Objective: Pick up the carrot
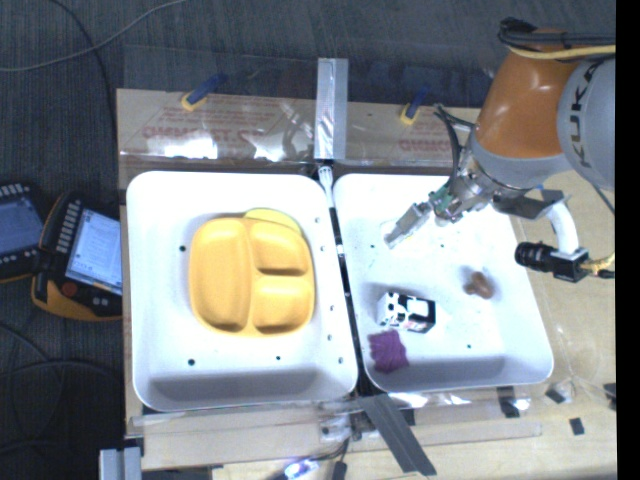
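Bench with two white bins, arm over the right bin [520, 363].
Gripper [400, 230] hangs above its floor, fingers drawn together on nothing; brown lump [480, 284], black-and-white toy [407, 311] and purple piece [387, 350] lie apart. Which is the carrot, I cannot tell.

Yellow tray [250, 273], purple lump [387, 350], black-and-white spotted toy [407, 311], brown piece [480, 284].

Tool [400, 230] over right bin [520, 363], near black-and-white toy [407, 312], purple piece [387, 350], brown lump [480, 284].
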You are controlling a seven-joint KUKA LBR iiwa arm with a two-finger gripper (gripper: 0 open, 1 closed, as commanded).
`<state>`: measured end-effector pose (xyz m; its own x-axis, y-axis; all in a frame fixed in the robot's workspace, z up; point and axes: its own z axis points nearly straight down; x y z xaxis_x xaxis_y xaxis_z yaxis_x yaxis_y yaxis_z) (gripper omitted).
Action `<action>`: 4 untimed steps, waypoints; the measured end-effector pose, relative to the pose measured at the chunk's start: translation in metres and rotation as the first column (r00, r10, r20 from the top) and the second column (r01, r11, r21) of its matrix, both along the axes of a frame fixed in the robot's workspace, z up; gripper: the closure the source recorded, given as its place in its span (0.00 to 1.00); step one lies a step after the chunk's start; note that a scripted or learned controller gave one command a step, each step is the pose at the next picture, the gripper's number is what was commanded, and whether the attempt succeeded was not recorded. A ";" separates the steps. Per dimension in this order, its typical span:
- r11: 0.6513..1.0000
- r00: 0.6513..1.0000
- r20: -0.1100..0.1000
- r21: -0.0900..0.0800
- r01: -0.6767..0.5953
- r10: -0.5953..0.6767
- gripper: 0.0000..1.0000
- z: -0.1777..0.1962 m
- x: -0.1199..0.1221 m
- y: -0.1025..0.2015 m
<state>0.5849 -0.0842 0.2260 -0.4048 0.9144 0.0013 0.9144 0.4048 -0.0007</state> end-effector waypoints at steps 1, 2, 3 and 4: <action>1.000 1.000 -0.002 0.000 0.005 -0.005 0.00 -0.043 -0.040 0.079; 0.996 0.996 0.020 -0.019 -0.086 0.086 0.00 -0.091 -0.060 0.127; 0.948 0.948 0.000 -0.001 -0.318 0.318 0.00 -0.043 -0.101 0.056; 0.928 0.928 0.001 -0.002 -0.372 0.372 0.00 -0.043 -0.101 -0.006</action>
